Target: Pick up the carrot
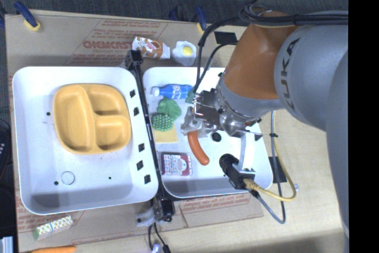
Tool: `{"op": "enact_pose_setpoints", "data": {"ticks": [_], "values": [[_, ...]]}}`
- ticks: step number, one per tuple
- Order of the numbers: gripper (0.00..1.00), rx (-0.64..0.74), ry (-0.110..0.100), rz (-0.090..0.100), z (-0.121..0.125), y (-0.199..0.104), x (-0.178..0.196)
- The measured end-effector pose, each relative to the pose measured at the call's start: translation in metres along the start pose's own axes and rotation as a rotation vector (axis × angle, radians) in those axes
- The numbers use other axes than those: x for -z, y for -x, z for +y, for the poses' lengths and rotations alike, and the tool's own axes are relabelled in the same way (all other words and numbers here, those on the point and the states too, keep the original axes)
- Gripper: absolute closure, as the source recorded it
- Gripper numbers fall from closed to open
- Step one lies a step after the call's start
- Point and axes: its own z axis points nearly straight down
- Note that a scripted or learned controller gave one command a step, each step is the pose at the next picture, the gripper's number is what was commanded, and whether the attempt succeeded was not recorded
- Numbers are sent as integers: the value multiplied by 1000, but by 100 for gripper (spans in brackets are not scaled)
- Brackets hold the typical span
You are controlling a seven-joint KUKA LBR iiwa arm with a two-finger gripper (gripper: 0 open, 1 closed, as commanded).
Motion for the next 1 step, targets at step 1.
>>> {"op": "enact_pose_setpoints", "data": {"ticks": [1], "values": [[100, 112, 1, -1, -8, -33, 8]]}}
